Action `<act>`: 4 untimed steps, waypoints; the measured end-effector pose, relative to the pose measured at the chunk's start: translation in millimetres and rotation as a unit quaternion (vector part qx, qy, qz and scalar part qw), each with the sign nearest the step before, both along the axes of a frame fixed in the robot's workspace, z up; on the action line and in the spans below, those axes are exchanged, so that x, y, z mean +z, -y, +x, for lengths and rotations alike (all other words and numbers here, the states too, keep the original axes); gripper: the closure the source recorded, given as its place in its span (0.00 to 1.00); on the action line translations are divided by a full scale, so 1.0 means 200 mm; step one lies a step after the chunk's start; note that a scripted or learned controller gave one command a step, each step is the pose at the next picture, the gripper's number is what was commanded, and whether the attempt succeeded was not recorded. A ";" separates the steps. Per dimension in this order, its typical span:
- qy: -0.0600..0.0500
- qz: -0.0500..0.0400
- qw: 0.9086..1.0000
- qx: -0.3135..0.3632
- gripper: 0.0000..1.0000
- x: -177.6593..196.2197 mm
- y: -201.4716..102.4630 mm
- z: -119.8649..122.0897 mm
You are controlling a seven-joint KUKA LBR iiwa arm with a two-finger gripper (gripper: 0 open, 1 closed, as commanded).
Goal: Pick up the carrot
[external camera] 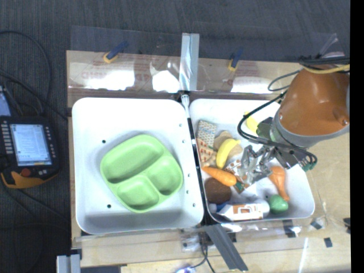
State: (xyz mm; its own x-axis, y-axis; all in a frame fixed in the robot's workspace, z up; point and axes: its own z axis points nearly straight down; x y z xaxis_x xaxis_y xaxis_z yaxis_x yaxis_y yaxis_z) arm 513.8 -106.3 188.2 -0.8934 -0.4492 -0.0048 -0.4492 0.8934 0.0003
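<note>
Looking down at a slant on a wooden bench, two shallow white bins sit side by side. The left white bin holds a light green plastic plate with three compartments, lying near its middle. The right white bin is crowded with toy food.

Reaching in from the right, the grey arm with a broad orange band hangs over the right bin. Its metal two-finger gripper points down among the items near the bin's middle; the fingers are lost against the clutter, so whether they are spread or closed cannot be told.

An orange carrot with a tapered tip lies on its side just left of the gripper, its point toward the bin's left wall. Whether the gripper touches it cannot be told. A yellow banana lies just above the carrot, beside a tan waffle-patterned piece. A dark brown rounded item sits just below the carrot. A white bottle with an orange label lies along the near wall, a small green round item beside it. Another orange carrot-like piece lies right of the gripper.

A handheld controller with a lit screen rests on the dark floor at far left.
</note>
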 end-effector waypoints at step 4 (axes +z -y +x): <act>0.001 0.000 0.857 0.515 1.00 0.00 0.10 -0.01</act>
State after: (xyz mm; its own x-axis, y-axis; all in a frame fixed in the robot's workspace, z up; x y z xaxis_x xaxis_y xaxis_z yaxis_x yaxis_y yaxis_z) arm 510.9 -126.6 189.2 -0.0219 -0.9997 -0.0047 -0.9998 0.0219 -0.0013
